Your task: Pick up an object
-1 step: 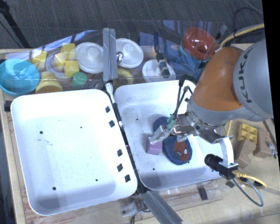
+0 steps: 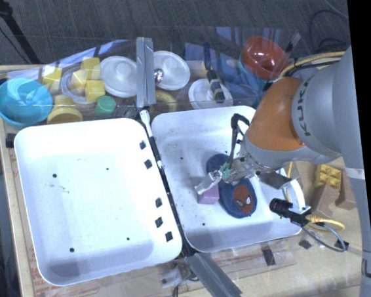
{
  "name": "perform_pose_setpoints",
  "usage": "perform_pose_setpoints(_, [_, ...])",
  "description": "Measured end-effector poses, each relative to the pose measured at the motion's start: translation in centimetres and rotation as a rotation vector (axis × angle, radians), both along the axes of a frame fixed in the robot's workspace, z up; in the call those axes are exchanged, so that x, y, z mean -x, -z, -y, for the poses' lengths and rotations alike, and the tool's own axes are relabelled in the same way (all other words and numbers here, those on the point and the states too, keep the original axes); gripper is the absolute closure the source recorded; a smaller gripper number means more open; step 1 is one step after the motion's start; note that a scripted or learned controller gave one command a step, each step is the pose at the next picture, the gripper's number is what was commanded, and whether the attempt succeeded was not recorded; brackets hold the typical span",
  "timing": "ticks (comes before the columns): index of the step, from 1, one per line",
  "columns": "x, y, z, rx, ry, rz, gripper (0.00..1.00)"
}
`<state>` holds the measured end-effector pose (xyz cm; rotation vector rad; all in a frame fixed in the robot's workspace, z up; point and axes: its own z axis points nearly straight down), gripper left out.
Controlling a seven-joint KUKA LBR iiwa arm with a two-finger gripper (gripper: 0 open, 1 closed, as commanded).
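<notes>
In the right bin (image 2: 200,228) lie a dark blue round toy with a red spider face (image 2: 238,199), a small pink-purple block (image 2: 209,195) and a dark blue piece (image 2: 216,163). My gripper (image 2: 220,175) reaches down into this bin from the right, its tip over the pink block and the edge of the blue toy. The arm's orange band (image 2: 272,125) sits just above it. The wrist hides most of the fingers.
The left bin (image 2: 86,208) lies beside the right one, parted by a black divider (image 2: 158,187). Behind the bins stand bowls, cups and lids: a blue bowl (image 2: 23,101), yellow cups (image 2: 89,79), white lids (image 2: 122,75) and a red bowl (image 2: 263,55). Cables lie at right.
</notes>
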<state>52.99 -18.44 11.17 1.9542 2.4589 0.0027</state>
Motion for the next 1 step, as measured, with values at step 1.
perform_pose_setpoints(1, [0.54, -1.22, 2.41, 0.0, 0.163, -0.005, 0.0])
